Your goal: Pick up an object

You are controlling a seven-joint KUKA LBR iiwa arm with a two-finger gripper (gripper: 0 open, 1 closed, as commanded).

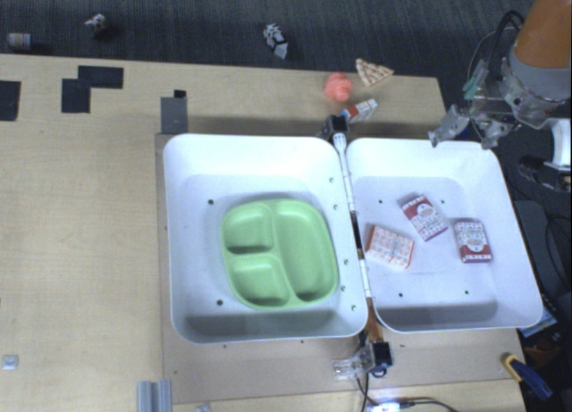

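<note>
The right bin holds three small packets. A red and white packet lies near its middle, a red packet sits to its right, and an orange and white checked packet lies to its left near the divider. The left bin holds a green divided tray. My gripper hangs at the right bin's far right corner, above the rim and well away from the packets.
On the bench behind the bins lie an orange ball, a pizza-slice toy and a small red and white tube. Cables hang by the arm at the right. Small bits lie on the dark floor beyond.
</note>
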